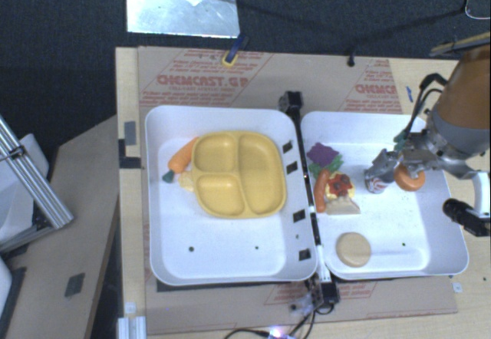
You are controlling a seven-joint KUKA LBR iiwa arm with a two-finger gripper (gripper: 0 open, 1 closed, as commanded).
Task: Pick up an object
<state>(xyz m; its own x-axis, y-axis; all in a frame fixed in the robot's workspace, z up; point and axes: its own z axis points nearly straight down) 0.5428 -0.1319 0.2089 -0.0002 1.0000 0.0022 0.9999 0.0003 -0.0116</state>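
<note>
In the left bin [165, 199] a yellow divided plate [234, 174] lies with a carrot [182, 155] against its left edge. The right bin [430, 253] holds a purple piece [324, 154], a second carrot [320, 190] touching a pizza slice [341, 192], and a round tan cookie [354, 248] nearer the front. My pincer [383, 173] hangs over this bin's right part, an orange object [410, 178] just beside it; whether my pincer is apart, together or clamped on it, I cannot tell.
</note>
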